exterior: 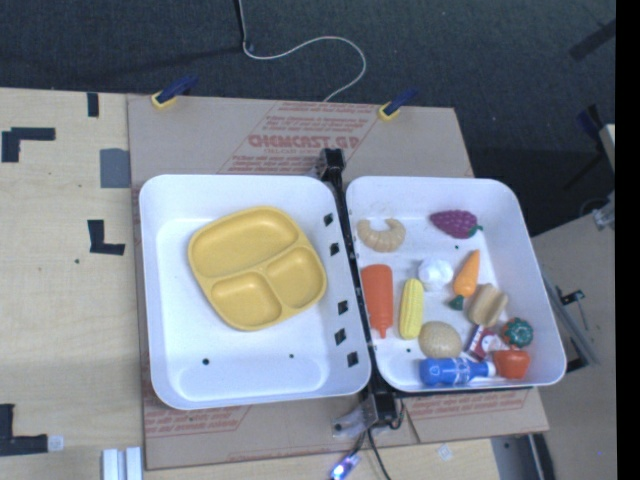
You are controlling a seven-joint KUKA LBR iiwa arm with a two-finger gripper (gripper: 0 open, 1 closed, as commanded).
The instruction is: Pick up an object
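The right bin holds several toy foods. A purple grape bunch lies at the back, a croissant at the back left. An orange hot dog and a yellow corn cob lie side by side near the divider. A small carrot and a white piece sit in the middle. A potato, a blue bottle, a bread roll, a red piece and a green and red piece crowd the front right corner.
The left bin holds a yellow three-compartment plate. Both bins rest on a cardboard sheet held by yellow and blue clips. A white cable loops across the dark floor behind.
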